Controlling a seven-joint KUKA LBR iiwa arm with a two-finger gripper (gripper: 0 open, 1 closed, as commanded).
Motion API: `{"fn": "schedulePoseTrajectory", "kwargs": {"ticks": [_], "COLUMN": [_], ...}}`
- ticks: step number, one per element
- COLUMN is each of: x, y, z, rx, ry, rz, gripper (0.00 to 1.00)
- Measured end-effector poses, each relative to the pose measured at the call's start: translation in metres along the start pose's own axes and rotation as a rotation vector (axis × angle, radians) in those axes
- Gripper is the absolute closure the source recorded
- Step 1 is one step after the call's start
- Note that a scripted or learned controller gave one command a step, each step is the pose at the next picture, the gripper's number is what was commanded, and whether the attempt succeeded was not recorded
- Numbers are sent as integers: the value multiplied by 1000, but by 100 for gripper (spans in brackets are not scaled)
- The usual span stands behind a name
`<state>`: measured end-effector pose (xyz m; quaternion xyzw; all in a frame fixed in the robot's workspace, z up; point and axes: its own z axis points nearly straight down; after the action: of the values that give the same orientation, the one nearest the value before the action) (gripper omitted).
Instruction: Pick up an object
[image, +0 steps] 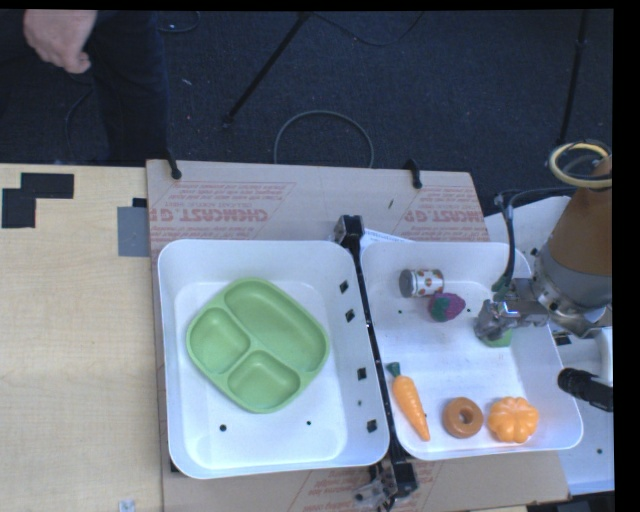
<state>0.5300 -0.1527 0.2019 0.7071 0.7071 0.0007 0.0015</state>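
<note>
The claw (493, 325) sits low in the right bin (540, 440). A purple ball (447, 306) and small can (422, 282) block its left. Bare white floor lies open just below it.

The two bins (262, 455) are showing plain white. The divided plate (257, 343) is looking light green. The carrot (410, 405) is showing orange with a green top, the doughnut (463, 417) is brown-orange, and the small pumpkin (512, 420) is bright orange. The can (421, 282) is showing silver with a red label.
</note>
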Motion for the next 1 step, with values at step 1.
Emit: {"fn": "schedulePoseTrajectory", "kwargs": {"ticks": [1], "x": [-8], "y": [-7], "z": [-56], "rx": [0], "ry": [0], "rz": [-2], "gripper": [100]}}
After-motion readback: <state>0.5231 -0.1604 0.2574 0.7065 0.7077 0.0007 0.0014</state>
